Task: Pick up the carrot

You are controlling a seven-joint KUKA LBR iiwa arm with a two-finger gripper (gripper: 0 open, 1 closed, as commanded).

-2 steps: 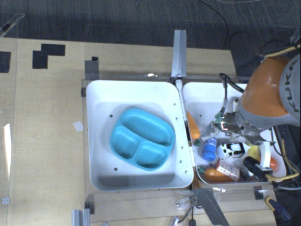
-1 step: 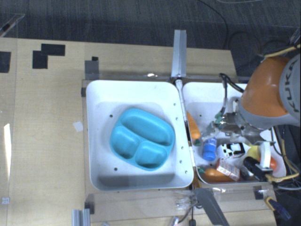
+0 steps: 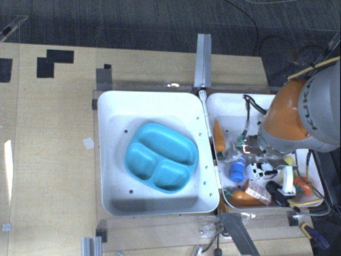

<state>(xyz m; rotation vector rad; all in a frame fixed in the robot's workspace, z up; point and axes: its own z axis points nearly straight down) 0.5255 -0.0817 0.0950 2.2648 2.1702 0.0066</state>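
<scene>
The claw [image 3: 254,152] hangs low over the right bin [image 3: 226,108], its grip impossible to read from here. The carrot [image 3: 218,136], probably that orange piece by the divider wall, lies unpicked; everything remains to do.

arm [image 3: 314,108] cut off at right edge; hand [image 3: 254,154] fingers hidden among clutter

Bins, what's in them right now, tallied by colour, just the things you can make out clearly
Blue: 2, the divided plate in the left bin and a small blue thing in the right bin.
Orange: 2, the carrot by the divider and a second orange piece at the near edge.
Total: 4. Other small things under the arm are too cluttered to count.
</scene>
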